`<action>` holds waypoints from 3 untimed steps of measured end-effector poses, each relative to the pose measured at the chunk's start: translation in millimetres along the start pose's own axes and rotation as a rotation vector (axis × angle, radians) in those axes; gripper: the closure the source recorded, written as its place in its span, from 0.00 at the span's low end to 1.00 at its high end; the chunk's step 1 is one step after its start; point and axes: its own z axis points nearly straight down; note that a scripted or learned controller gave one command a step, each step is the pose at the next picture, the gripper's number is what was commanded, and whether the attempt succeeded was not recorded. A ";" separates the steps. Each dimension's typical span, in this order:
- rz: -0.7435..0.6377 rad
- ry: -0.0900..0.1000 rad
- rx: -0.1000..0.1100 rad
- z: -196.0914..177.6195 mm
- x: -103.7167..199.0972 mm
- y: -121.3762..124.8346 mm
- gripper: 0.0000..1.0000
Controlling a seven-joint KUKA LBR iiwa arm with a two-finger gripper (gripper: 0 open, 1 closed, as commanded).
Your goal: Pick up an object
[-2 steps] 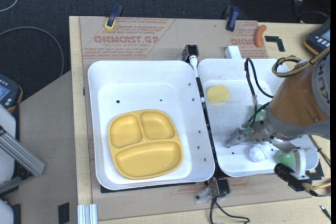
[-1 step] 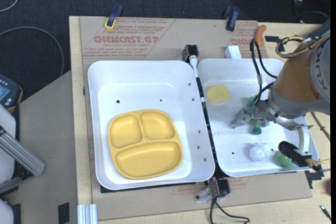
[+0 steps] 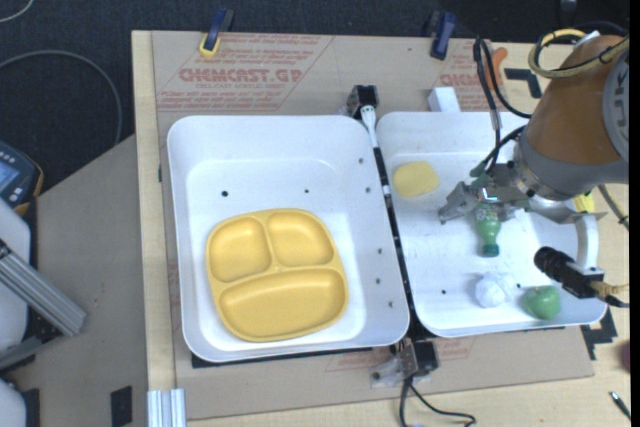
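At right of frame, the hand [image 3: 487,205] is lowered over a small green bottle [image 3: 489,235]; whether anything is gripped cannot be told, perhaps nothing.

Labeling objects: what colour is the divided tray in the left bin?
Yellow: the divided tray shows plainly in the camera view, lying in the left bin.

Red "CHEMCAST GP" print on the brown board [image 3: 255,70] behind the bins, partly repeated at right

Two white bins [image 3: 190,215] on bench [image 3: 150,115]
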 end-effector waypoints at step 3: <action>-0.001 0.003 -0.013 -384.2 109.1 -47.1 1.00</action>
